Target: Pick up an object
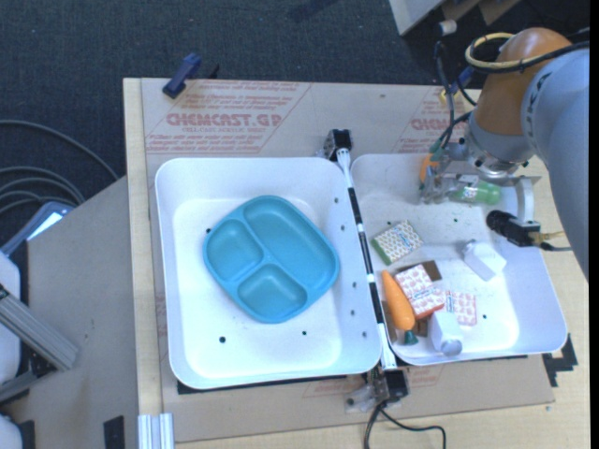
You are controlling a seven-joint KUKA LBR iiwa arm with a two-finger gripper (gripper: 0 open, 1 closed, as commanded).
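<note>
Step in hand: approach or grasp attempt, judged from posture. The arm (552, 92) reaches in from the right, and the gripper (442, 191) is down low over the far part of the right bin (543, 330), near its far-left corner.

Fingers: released or clenched, cannot tell. The wrist hardware covers them from this angle. Nothing can be seen held.

Nearest candidates:
- A small green and white item (483, 193) lies just to the right of the gripper, close against it. Contact cannot be confirmed, and it is too blurred to name.
- A small orange piece (427, 166) shows at the gripper's far-left side, also unclear.

Other contents of the right bin, all nearer than the gripper and apart from it:
- checked packet (397, 241), toward the divider
- white block (479, 259), to the right
- carrot (398, 303), along the left wall
- red and white packet (421, 288), just beside the carrot
- smaller packet (464, 306)
- white tube (445, 335), at the near wall

Left bin (178, 251): holds a blue divided tray (271, 257), well apart from the arm. A blue clip (181, 76) sits on the surface (234, 110) beyond the bins.

Judgement: the task is not yet done, since no object is lifted clear. If the green and white item is the target, it looks to lie off to the right side of the gripper, not under its centre. The next move would then call for a small shift to the right before closing, followed by a straight lift. The bin's far wall is close, so there is little room for error on that side.
</note>
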